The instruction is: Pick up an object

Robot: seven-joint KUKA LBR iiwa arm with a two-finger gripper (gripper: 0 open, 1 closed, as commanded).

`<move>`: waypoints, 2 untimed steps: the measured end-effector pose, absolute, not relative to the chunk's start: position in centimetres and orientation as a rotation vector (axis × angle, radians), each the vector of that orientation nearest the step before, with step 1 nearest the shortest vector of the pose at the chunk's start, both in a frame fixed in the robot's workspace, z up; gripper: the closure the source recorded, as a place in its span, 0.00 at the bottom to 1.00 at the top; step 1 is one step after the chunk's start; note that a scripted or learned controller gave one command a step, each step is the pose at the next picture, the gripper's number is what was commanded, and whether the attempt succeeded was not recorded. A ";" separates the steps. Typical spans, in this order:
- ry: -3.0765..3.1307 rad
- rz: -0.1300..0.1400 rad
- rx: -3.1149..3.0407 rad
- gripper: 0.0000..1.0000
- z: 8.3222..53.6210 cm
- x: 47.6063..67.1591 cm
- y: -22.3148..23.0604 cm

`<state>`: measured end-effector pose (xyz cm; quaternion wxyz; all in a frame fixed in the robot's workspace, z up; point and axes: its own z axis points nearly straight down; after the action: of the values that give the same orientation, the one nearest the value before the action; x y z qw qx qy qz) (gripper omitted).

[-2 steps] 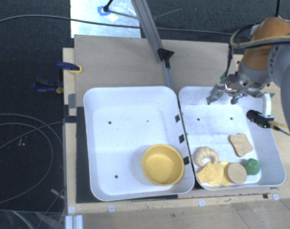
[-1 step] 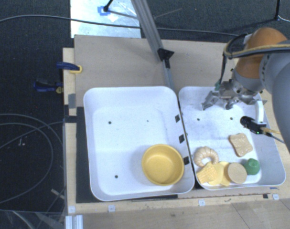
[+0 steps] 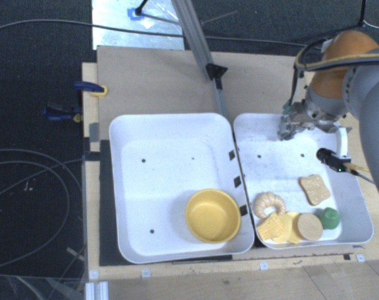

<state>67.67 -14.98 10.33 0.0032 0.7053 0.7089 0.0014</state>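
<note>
My gripper [image 3: 288, 130] hangs over the far end of the right bin [image 3: 264, 136], with nothing seen between its fingers. Along the near end of that bin lie a slice of toast [image 3: 315, 189], a pale croissant [image 3: 268, 202], a yellow wedge of cheese [image 3: 272, 227], a round tan cracker [image 3: 310, 226] on a yellow piece, and a small green thing [image 3: 329, 217]. All of them sit well nearer the camera than the gripper. A yellow bowl [image 3: 212, 215] stands in the left bin [image 3: 152, 167], near its front right corner.
A grey pole [image 3: 195, 36] slants across the bench behind the bins, ending at a black fitting. A blue and yellow clamp [image 3: 73, 102] grips the bench's left edge. Cables lie on the dark floor to the left.
</note>
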 end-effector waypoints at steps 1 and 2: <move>2.217 0.006 2.216 1.00 15.5 67.2 -15.7; 2.216 0.007 2.216 1.00 21.5 66.5 -15.6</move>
<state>66.49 -15.58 21.53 0.0036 0.7071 0.7071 0.0023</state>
